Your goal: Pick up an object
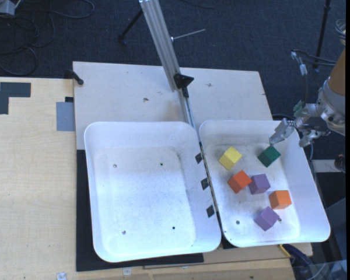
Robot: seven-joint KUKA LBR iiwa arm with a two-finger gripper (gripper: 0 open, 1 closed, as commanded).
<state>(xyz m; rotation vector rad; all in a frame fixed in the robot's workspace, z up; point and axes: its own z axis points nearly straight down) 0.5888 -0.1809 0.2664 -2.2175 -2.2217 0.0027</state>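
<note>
The right bin (pixel 315 214) holds several cubes: yellow (pixel 230 157), green (pixel 269 156), red (pixel 239 181), purple (pixel 259 184), orange (pixel 280 199) and a second purple one (pixel 267 218). My gripper (pixel 293 136) hangs over the bin's far right corner, just above and to the right of the green cube. Its fingers (pixel 278 134) are spread open with nothing between them.
The left bin (pixel 99 156) stands beside the right one, with small black clips along the shared rim. A slanted aluminium rail (pixel 163 45) runs from the back down to the bins' far junction. Pale wood benchtop lies to the left.
</note>
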